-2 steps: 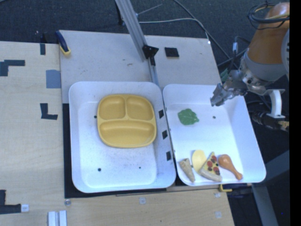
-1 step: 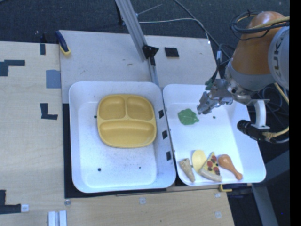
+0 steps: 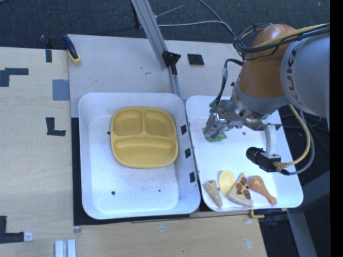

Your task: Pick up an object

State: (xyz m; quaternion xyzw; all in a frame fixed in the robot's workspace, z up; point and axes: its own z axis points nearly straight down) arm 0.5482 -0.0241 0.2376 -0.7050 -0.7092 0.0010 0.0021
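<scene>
I'm seeing the gripper (image 3: 215, 128) sitting low in the right bin (image 3: 284, 199), its tip touching a small green object (image 3: 216, 137). Can't tell if the fingers are spread or pinching it. Toy food pieces (image 3: 238, 188) are lying along the near edge. Yellow divided plate (image 3: 144, 137) is sitting in the left bin (image 3: 96, 186).

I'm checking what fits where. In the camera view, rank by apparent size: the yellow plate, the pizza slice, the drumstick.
1. Yellow plate, by far the largest.
2. Pizza slice and drumstick look about alike; too close to rank.
</scene>
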